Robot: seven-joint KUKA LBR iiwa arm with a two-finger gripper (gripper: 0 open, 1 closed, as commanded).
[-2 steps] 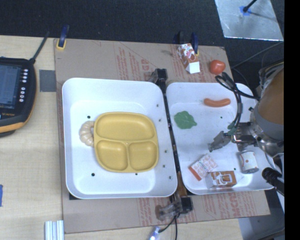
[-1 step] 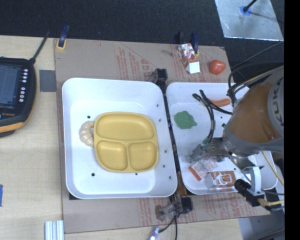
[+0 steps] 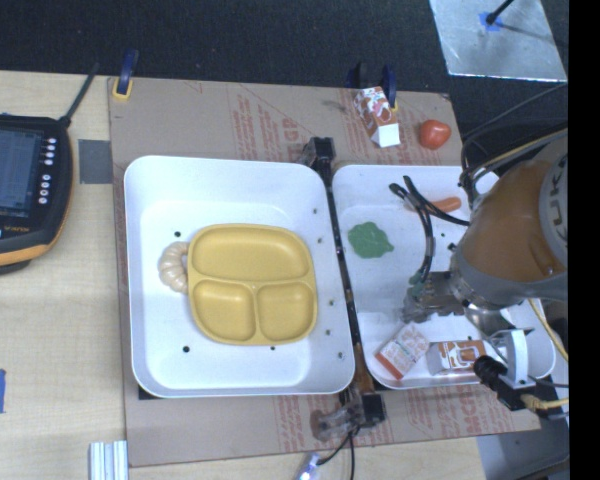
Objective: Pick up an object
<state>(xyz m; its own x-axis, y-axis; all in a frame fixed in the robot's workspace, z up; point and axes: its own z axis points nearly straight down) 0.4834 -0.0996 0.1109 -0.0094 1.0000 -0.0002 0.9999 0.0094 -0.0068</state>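
The arm's orange band (image 3: 510, 233) hangs over the right bin (image 3: 380, 183). Below it, the gripper (image 3: 427, 306) points down at the bin floor near the front. Just in front of the gripper lie a small red-and-white packet (image 3: 404, 351) and a flat printed box (image 3: 455, 356). A green leafy toy (image 3: 369, 239) sits to the gripper's upper left. An orange carrot-like piece (image 3: 443, 205) lies at the bin's back, partly behind black cables. The arm hides the right part of this bin.
The left bin (image 3: 155, 193) holds a yellow divided plate (image 3: 250, 282) with a beige pastry-like piece (image 3: 172, 265) against its left side. A red tomato (image 3: 434, 133) and a small carton (image 3: 377, 116) lie behind the bins. A teach pendant (image 3: 15, 188) rests at far left.
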